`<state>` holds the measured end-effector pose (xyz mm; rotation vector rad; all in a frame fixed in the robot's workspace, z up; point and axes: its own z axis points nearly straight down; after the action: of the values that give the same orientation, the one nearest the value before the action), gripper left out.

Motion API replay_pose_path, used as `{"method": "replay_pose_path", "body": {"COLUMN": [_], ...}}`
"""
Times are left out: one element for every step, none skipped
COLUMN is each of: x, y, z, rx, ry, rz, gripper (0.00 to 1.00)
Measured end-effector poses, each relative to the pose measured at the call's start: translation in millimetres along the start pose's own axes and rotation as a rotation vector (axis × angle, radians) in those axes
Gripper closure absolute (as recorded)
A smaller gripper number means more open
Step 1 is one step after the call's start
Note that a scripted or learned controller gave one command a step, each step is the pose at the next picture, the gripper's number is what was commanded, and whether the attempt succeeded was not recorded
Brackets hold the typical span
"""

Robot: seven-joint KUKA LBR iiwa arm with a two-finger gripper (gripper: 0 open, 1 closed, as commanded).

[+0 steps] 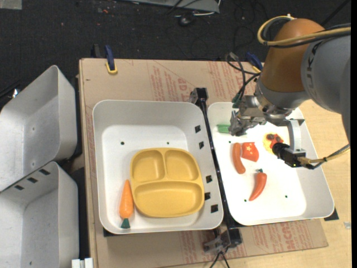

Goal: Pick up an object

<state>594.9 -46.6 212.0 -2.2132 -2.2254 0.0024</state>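
Note:
The right bin holds a red sausage, a red block with a yellow mark, a red chili pepper, a yellow and red toy and a green piece by its left wall. My gripper hangs over the bin's far left part, just right of the green piece and above the sausage. Nothing shows between its fingers. The left bin holds a yellow divided plate and an orange carrot.
The arm's grey body and orange band cover the right bin's far side. A black cable fitting lies over the bin's right part. Two white containers stand left of the bench. Cardboard lies beneath both bins.

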Motion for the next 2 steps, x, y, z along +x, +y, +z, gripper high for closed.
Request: {"method": "replay_pose_path", "body": {"x": [49, 92], "y": [-14, -31], "z": [-14, -9], "rx": [-0.002, 0.000], "ry": [0.001, 0.000], "rz": [-0.002, 0.000], "gripper": [1.00, 1.00]}}
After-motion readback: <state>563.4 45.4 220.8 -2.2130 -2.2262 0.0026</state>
